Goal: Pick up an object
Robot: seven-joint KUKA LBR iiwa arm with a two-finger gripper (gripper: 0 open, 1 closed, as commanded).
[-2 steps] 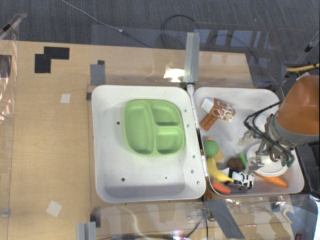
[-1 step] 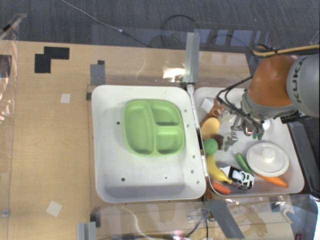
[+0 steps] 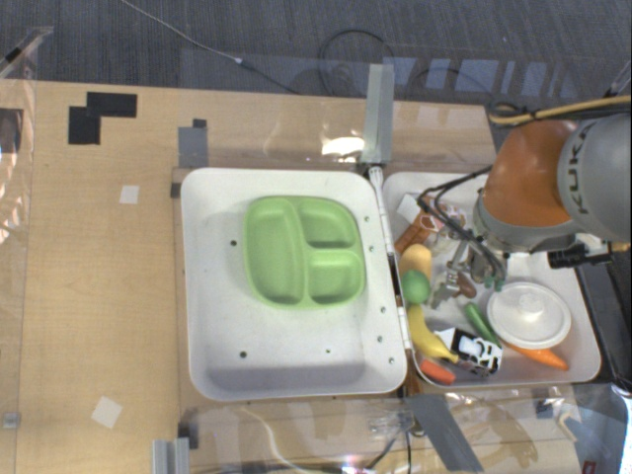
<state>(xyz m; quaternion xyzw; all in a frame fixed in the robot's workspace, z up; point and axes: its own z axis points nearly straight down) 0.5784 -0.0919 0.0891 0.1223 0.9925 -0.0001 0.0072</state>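
Observation:
My gripper (image 3: 456, 282) hangs low over the middle of the right bin (image 3: 590, 355), under the grey and orange arm (image 3: 533, 181). Around it lie a pale yellow piece (image 3: 417, 258), a green round piece (image 3: 416, 286), a banana (image 3: 426, 332), a brown item (image 3: 419, 229), a green pod (image 3: 481, 322) and a white round bowl (image 3: 530, 314). A black-and-white toy (image 3: 476, 352) and an orange carrot (image 3: 538, 356) lie near the bin's front wall. The arm hides part of the bin's back.
The left bin (image 3: 212, 363) holds a green divided plate (image 3: 302, 251). A metal post (image 3: 378, 117) stands behind the divider between the bins. Black cables run across the floor behind the bench. Black tape marks (image 3: 99, 115) sit on the wooden bench at the left.

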